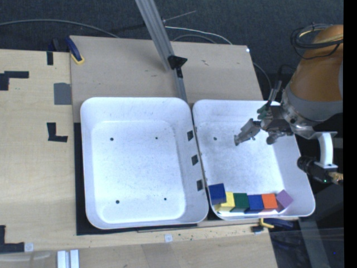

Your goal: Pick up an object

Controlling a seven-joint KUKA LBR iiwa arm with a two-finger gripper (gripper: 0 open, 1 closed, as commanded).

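While claw (244, 137) hovers, blocks (248, 201) (untouched) below

Both bins (139, 108) are white with faint dark speckles, on a pale wood bench (33, 166). The blocks (248, 201) run blue, yellow, green, blue, orange, purple — a bright row below the dark grey fingers (244, 134).
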